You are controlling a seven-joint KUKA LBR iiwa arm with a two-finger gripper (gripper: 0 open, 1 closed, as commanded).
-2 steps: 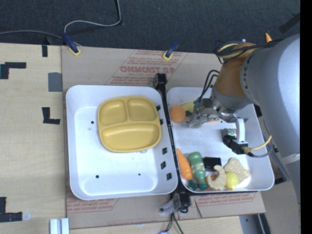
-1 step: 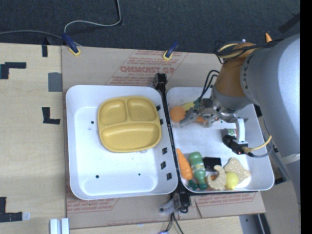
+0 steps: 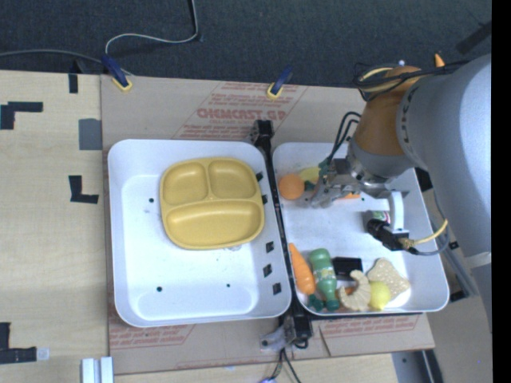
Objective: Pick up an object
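1. Two shallow white plastic bins sit side by side on a sheet of brown printed cardboard [image 3: 231, 110], which lies on a pale wooden bench [image 3: 48, 214].
2. The left bin [image 3: 132, 278] holds a yellow plastic plate with three compartments [image 3: 212, 201], lying flat toward the bin's far half.
3. The right bin [image 3: 431, 282] holds a scatter of small toys.
4. A round orange ball-like toy [image 3: 291, 186] rests near the right bin's far left corner, just beside the divider between the bins.
5. A small yellow piece [image 3: 309, 173] lies just behind and to the right of that orange toy; its shape is too small to make out.
6. Along the near edge of the right bin lies a cluster: an orange carrot-shaped toy [image 3: 301, 269], a green bottle-shaped toy [image 3: 322, 275], a small black rectangular block [image 3: 346, 266], a tan biscuit-like piece [image 3: 389, 276] and a yellow lemon-like toy [image 3: 378, 295].
7. The grey arm with its orange band [image 3: 383, 126] reaches in from the right over the far part of the right bin.
8. The two-finger gripper [image 3: 323, 191] points left and sits low in the bin, just to the right of the orange ball-like toy.
9. Whether the fingers are spread or closed cannot be told, and whether they touch the orange toy is unclear.
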